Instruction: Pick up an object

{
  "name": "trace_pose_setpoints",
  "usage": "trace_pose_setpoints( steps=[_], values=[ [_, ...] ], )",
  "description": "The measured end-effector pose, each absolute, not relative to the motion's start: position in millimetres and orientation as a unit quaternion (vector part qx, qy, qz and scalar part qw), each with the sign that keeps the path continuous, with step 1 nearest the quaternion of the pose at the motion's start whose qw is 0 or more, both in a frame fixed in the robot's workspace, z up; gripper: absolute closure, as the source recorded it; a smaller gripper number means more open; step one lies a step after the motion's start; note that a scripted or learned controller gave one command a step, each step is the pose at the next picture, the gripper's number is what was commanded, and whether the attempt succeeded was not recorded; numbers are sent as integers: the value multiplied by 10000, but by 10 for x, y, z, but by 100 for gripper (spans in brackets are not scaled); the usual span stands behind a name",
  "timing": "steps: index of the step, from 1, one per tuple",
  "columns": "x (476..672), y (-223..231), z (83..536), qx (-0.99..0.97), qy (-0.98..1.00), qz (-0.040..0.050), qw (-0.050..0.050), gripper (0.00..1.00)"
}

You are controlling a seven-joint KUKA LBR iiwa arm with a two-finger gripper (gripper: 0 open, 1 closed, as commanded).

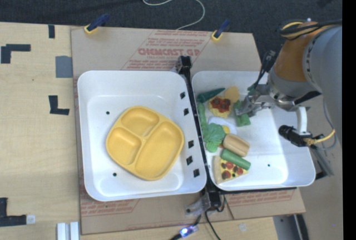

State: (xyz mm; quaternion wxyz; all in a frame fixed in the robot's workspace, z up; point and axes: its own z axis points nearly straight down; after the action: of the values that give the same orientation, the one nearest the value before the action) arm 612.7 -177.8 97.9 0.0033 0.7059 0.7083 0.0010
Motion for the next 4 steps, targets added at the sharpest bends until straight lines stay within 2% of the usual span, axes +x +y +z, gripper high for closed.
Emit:
trace_pose_setpoints(
  steps=[1,2,3,4],
  values=[
    [6153,-1803,1406,7068,7075,6,11,100],
    [6157,-1780,2045,7065,7078,13,25,100],
    [6165,-1774,2258,7066,7077,4,7,100],
    [6014,-1366,2258,7057,7085,-3,-9,100]
  ],
)
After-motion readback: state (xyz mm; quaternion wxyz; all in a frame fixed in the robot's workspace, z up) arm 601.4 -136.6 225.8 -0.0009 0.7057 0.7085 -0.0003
